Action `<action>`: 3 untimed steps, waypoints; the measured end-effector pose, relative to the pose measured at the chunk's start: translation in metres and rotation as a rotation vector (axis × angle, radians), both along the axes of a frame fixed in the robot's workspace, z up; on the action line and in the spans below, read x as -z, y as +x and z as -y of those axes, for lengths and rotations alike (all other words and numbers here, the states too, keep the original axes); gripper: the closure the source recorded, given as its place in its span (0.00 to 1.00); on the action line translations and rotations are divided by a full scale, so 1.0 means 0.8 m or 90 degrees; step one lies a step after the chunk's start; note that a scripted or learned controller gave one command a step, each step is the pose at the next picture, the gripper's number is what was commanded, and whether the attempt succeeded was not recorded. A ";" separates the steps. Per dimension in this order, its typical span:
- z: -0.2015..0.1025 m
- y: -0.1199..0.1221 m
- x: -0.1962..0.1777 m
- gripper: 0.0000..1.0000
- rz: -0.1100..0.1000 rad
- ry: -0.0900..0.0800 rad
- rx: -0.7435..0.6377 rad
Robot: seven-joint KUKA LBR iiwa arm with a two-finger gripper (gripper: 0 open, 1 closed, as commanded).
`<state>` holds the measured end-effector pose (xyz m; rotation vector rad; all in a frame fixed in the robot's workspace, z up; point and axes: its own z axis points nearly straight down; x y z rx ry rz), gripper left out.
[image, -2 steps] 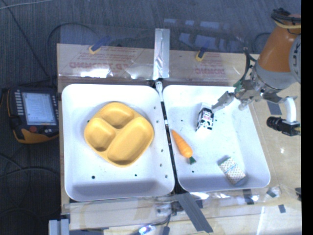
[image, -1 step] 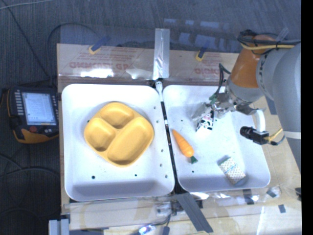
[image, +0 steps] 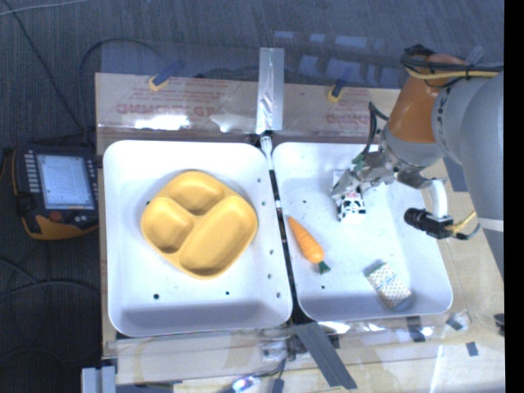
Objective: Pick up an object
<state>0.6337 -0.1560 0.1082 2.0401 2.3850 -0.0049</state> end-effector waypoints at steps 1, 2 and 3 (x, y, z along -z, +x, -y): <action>0.061 0.001 -0.020 1.00 -0.001 0.001 0.146; 0.071 0.028 -0.007 1.00 -0.014 -0.001 0.060; 0.004 0.014 -0.109 1.00 -0.001 0.001 0.184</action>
